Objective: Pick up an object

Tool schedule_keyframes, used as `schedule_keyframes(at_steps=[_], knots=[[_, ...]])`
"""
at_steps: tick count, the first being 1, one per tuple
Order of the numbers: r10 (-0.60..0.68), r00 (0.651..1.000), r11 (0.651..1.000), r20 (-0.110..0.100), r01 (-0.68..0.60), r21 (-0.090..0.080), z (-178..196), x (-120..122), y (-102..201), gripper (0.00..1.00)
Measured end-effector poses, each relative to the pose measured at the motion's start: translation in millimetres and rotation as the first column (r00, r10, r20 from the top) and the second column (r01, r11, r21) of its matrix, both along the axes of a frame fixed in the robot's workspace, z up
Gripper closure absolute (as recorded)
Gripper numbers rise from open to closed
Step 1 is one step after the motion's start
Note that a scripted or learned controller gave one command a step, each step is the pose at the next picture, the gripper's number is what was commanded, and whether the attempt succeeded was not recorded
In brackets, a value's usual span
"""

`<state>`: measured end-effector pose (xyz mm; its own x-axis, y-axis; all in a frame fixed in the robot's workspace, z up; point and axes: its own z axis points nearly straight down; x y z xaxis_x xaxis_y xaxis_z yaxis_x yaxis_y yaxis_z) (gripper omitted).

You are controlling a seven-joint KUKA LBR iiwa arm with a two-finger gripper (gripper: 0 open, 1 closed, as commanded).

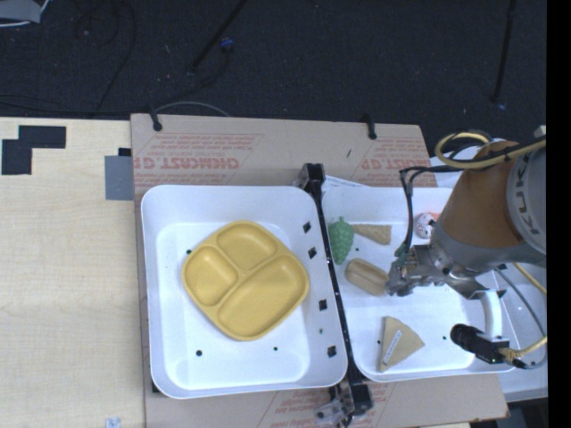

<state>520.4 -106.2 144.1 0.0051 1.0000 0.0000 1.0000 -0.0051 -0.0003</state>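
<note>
Camera view — one yellow tray (246,279), two bins (169,239), four food pieces.

Yellow divided plate (246,279), white bins (169,239), green leafy piece (341,239), tan roll (365,276), my arm (486,212) orange-banded.

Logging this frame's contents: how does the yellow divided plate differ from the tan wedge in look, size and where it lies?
The yellow divided plate is bright yellow, rounded and split into three compartments; the tan wedge is pale tan, triangular and plain. The plate is far larger than the wedge. The plate lies in the left bin, the wedge in the right bin, below the pincer. Both lie flat, untouched.
</note>
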Motion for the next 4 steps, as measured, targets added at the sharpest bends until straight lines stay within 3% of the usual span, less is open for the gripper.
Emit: schedule_keyframes(at_steps=[2, 4], knots=[[0.006, 1.000, 1.000, 0.002, -0.006, 0.000, 86.3, 1.8, -2.2, 1.00], [0.009, 1.000, 1.000, -0.004, -0.009, 0.003, 89.8, -21.7, 87.6, 1.00]])
